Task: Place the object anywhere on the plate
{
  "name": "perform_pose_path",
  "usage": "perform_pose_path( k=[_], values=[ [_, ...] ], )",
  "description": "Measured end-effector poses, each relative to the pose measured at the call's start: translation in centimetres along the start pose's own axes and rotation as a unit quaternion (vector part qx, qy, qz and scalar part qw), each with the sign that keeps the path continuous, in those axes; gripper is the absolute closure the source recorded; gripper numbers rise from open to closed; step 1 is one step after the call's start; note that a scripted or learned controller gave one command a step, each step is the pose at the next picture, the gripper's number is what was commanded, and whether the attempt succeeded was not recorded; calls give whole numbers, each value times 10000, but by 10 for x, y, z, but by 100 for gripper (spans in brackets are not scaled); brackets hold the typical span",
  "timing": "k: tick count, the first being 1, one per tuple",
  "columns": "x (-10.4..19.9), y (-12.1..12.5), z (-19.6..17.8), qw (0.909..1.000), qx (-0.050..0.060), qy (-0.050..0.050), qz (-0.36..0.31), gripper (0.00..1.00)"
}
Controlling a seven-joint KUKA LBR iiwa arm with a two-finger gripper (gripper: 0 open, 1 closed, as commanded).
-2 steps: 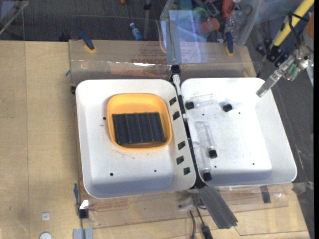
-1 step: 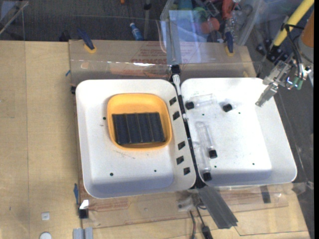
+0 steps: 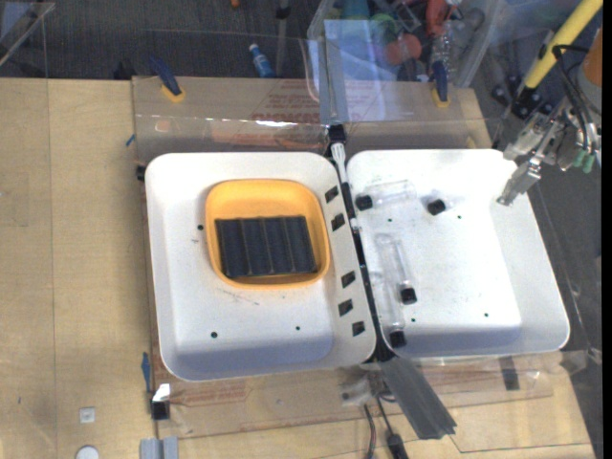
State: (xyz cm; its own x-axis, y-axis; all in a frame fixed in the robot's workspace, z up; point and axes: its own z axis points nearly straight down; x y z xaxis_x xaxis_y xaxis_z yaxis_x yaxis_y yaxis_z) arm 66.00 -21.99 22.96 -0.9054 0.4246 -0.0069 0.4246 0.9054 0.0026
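The dark ridged block point(image 3: 266, 247) already lies on the orange plate point(image 3: 222, 202), long axis 3-to-9 o'clock, at 8 o'clock from the gripper point(image 3: 516, 182), whose state cannot be told.

Workbench point(image 3: 57, 256) under even indoor light

A pale wooden bench top fills the lower frame; behind it a dark floor point(image 3: 143, 8) runs along the top, with a clear plastic box point(image 3: 411, 17) of colourful odds and ends at the upper right and a clear sheet point(image 3: 239, 113) lying at the bench's far edge.
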Motion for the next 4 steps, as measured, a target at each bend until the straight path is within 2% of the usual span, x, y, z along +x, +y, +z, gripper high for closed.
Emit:
perform_pose_path(
  k=[1,2,3,4],
  values=[
    [-1,0,-3,9954,-3,-9,-960,0],
    [-3,2,-17,9887,-3,-17,-1498,0],
    [1,0,-36,9864,-2,-19,-1644,0],
    [-4,-1,-32,9885,-10,-18,-1511,0]
  ],
)
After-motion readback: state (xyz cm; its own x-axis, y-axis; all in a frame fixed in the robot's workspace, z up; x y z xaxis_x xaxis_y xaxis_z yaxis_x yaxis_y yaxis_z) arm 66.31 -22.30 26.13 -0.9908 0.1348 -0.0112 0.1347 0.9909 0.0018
